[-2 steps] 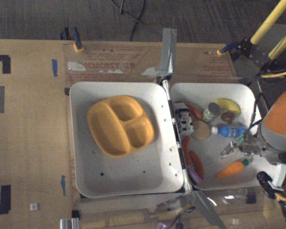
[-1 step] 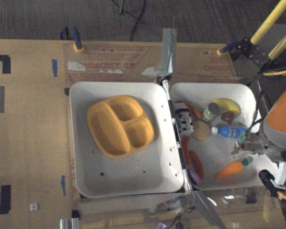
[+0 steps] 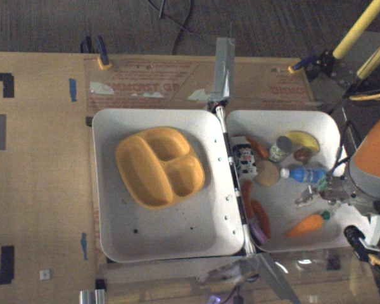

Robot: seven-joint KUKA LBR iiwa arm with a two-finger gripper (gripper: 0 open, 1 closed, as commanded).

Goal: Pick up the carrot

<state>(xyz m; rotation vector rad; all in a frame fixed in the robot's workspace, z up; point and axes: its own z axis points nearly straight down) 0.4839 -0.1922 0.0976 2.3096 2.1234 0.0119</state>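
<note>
A light wooden worktop [image 3: 38, 170] carries two shallow white bins side by side. The left bin [image 3: 114, 233] holds a yellow-orange divided plate [image 3: 159, 166] with three hollows, lying a little toward the bin's upper left. Across the divider, the right bin [image 3: 329, 122] is crowded: along its left wall sit a small black-and-white printed pack [image 3: 244, 159] and, below it, red sausage-like pieces [image 3: 260, 215] near a purple item at the bottom corner. Further in lie a brown potato [image 3: 266, 174], a small can [image 3: 280, 149], a banana [image 3: 304, 139] by the far wall with a dark reddish fruit [image 3: 302, 154] just under it, and a clear bottle with a blue cap [image 3: 302, 174] lying on its side. The carrot [image 3: 305, 226] lies flat on the bin floor near the lower right, its thick end pointing left and its green-tipped end to the right. The gripper [image 3: 310, 196] hangs just above the carrot in the picture, between it and the bottle, with nothing between its fingers; the carrot lies below and apart from them. How far the fingers are spread cannot be told. The grey arm with its orange band [image 3: 373, 154] reaches in from the right edge.
</note>
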